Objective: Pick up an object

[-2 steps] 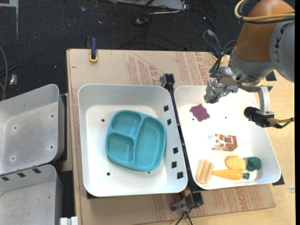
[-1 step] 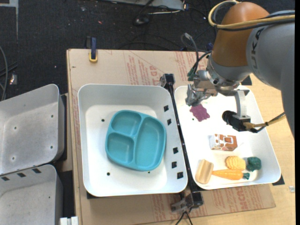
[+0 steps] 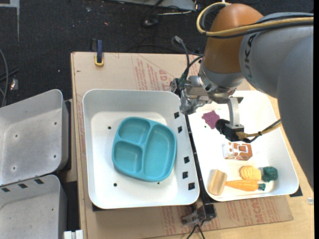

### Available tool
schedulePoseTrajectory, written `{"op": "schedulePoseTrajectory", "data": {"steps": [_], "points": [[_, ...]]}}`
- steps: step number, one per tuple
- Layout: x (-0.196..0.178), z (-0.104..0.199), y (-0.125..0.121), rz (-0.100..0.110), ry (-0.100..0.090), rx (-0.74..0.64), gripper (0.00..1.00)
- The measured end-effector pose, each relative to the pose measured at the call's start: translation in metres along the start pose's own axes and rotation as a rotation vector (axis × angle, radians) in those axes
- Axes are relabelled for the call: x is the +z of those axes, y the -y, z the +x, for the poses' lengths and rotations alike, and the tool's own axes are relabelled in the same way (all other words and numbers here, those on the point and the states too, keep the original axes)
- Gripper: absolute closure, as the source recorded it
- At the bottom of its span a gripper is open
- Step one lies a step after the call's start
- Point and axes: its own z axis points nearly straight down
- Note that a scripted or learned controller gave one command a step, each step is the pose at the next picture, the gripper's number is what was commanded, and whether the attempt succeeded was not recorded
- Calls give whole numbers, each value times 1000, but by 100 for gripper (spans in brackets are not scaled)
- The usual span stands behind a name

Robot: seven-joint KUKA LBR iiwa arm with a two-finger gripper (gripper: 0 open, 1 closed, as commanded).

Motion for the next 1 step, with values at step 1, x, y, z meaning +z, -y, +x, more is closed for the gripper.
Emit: {"op": "schedulePoseTrajectory", "data": {"steps": [1], "points": [[8,59,13,1,-1,-1,100]]}}
